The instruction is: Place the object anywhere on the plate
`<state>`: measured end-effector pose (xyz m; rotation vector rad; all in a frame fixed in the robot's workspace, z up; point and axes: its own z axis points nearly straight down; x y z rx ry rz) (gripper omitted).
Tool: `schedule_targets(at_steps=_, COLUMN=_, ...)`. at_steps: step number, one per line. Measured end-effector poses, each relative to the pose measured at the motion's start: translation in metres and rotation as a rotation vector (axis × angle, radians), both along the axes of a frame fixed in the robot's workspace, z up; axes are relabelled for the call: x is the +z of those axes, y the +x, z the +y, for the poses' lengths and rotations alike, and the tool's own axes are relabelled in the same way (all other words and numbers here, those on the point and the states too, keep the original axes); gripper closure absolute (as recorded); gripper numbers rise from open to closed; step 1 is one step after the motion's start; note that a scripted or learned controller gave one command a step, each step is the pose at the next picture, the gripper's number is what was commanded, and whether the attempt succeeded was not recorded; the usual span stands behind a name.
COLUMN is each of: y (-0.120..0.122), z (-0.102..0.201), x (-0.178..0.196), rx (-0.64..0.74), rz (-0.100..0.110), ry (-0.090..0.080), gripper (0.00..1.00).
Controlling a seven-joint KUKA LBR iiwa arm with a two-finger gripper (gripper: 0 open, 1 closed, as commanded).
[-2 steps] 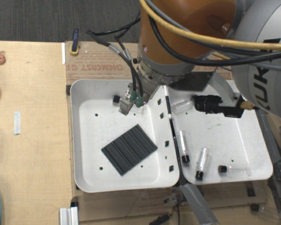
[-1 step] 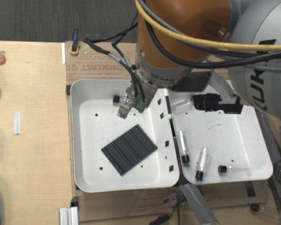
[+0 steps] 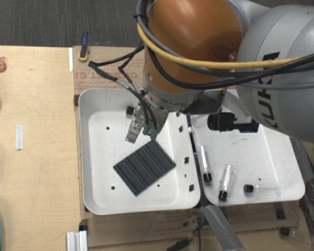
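A dark grey ribbed plate [image 3: 145, 167] lies flat and turned at an angle in the left bin [image 3: 94, 192]. My gripper [image 3: 141, 131] hangs over the left bin, just above the plate's far corner, under the large orange wrist. A clear marker with a black cap [image 3: 204, 164] lies in the right bin [image 3: 290, 156] near its left wall. Two more capped markers [image 3: 224, 182] [image 3: 261, 190] lie near that bin's front edge. I see nothing clearly held at the gripper's tip.
The arm's grey body covers the far right of the right bin. A wooden bench [image 3: 31, 140] spreads to the left, with a small white strip [image 3: 19, 137] on it. A blue clamp [image 3: 84, 43] sits at the back.
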<state>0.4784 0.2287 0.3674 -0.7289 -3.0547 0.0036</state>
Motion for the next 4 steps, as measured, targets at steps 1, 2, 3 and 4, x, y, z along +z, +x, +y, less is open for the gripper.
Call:
schedule_targets(at_steps=1, y=0.072, z=-0.001, x=0.002, rx=0.019, rz=-0.002, ry=0.001, gripper=1.00)
schedule_targets(at_steps=2, y=0.073, z=-0.002, x=0.011, rx=0.016, rz=-0.004, ry=0.001, gripper=1.00)
schedule_targets(at_steps=3, y=0.027, z=0.000, x=0.033, rx=0.144, rz=-0.002, ry=0.001, gripper=1.00)
schedule_targets(at_steps=4, y=0.000, z=-0.001, x=0.004, rx=0.251, rz=-0.001, ry=0.001, gripper=1.00)
